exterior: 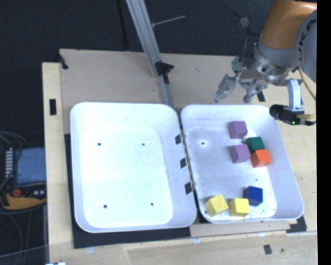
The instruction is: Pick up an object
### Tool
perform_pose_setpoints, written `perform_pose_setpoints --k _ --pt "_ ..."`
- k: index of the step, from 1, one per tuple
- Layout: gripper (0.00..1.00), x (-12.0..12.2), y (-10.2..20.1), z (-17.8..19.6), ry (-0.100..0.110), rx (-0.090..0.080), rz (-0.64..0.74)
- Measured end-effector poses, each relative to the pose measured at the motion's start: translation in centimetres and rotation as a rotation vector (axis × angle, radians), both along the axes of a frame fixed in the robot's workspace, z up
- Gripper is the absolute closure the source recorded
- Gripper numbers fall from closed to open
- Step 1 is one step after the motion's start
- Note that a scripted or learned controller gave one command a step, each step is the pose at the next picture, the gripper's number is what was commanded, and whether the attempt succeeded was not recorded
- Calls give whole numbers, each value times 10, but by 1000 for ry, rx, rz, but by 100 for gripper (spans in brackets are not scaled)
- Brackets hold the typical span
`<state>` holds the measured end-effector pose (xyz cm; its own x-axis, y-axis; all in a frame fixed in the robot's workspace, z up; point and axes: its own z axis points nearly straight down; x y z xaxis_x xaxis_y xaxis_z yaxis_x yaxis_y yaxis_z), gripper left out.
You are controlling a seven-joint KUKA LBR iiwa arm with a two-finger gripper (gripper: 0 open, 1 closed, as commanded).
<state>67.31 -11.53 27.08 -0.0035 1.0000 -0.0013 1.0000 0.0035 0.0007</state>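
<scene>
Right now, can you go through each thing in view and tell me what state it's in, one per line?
Tool: raised above the bench behind the right bin, fingers spread, nothing between them.
Right bin: holds seven blocks.
Purple blocks: two, near the bin's far side.
Green block: touching the orange block.
Blue block: resting alone near the front.
Yellow blocks: two, side by side at the front edge.
Left bin: flat on the bench.

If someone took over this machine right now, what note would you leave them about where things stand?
Pincer: open, holding nothing, raised above the far edge of the right bin.
Blocks, all lying in the right bin: two purple, green, orange, blue, two yellow.
Done: nothing picked yet.
Left: lower onto one block, close on it, lift.
</scene>
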Motion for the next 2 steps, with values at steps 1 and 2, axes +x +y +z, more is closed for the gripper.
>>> perform_pose_setpoints --k 1,2 --pt "0 0 0 0 0 -1 1" --pt "0 1 -12 -54 5 -1 -4"
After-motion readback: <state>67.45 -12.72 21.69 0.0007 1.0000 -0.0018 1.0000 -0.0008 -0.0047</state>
